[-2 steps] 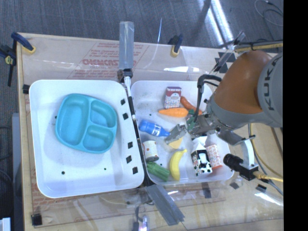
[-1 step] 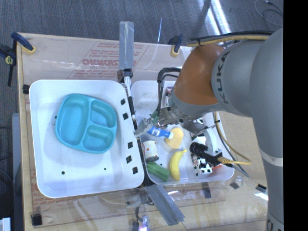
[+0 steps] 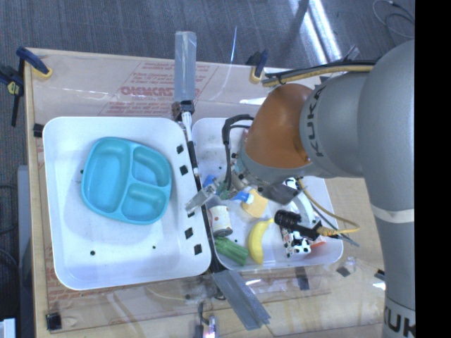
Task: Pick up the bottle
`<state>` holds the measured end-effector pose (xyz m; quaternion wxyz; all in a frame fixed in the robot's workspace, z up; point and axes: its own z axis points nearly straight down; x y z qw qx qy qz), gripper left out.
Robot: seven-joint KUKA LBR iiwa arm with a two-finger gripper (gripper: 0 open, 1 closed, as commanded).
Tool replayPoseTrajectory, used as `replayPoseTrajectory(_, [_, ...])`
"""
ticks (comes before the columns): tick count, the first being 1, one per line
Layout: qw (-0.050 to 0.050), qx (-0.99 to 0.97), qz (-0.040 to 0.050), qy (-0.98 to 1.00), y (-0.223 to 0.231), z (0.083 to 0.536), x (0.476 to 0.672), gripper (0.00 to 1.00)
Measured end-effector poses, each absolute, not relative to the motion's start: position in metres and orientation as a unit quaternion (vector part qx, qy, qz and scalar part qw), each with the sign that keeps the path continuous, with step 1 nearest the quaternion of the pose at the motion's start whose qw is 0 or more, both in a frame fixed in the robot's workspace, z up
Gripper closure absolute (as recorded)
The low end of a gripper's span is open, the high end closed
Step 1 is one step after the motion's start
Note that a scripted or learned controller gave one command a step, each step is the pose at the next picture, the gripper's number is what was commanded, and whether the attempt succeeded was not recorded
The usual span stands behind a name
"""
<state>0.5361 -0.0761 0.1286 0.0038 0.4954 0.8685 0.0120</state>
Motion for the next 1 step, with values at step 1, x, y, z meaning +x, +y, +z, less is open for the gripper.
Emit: replayPoseTrajectory(1, [0.011,0.476,0.0245,0.879,-0.0762,0.1185,0.5339,0.00])
